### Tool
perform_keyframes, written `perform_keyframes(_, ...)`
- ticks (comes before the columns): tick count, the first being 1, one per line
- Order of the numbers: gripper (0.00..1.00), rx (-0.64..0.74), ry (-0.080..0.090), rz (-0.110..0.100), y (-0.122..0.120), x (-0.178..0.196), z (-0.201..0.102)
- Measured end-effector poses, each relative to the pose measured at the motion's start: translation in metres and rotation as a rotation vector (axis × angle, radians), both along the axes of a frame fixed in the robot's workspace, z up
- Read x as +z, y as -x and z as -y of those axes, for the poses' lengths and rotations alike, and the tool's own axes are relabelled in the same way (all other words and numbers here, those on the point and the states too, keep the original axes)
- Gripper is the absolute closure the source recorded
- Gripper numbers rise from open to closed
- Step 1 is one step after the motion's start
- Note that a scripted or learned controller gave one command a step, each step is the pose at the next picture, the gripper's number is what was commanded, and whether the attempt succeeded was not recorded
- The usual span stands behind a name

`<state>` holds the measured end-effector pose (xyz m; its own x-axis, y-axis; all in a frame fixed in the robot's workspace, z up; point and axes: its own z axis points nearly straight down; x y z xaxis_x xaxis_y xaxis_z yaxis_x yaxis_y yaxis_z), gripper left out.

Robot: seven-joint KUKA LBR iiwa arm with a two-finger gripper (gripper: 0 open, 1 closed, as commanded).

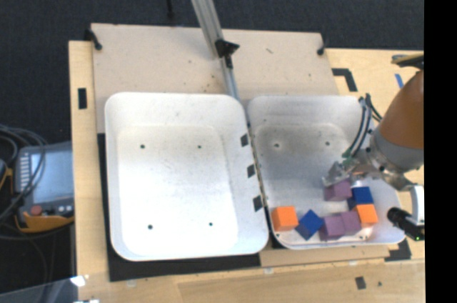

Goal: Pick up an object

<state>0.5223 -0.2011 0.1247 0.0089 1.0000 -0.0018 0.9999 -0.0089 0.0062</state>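
Note:
Several small blocks lie in the near right corner of the right bin [300, 123]: an orange block [285, 217], a blue block [310, 224], a purple block [340, 225], a second orange block [366, 214], a second blue block [361, 196] and a second purple block [338, 190]. My gripper [340, 173] reaches down into the right bin from the right. It sits directly over the far edge of the second purple block, touching or nearly touching it. The arm's grey wrist and orange band [403, 116] hide the bin's right wall.
The left bin [178, 173] lies beside the right one, with a raised rim between them. A slanted aluminium post [203, 1] rises behind the bins. A black part of the arm's mount [403, 219] sits at the right bin's near right corner.

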Motion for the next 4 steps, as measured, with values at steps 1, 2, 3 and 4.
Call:
perform_keyframes(1,1.0,0.012,0.0,-0.002,0.0,0.049,-0.008)
perform_keyframes(2,1.0,0.012,0.0,-0.003,0.002,0.091,-0.003)
perform_keyframes(3,1.0,0.013,0.0,-0.001,0.001,0.125,-0.002)
perform_keyframes(4,1.0,0.017,-0.002,-0.002,-0.013,0.134,-0.054)
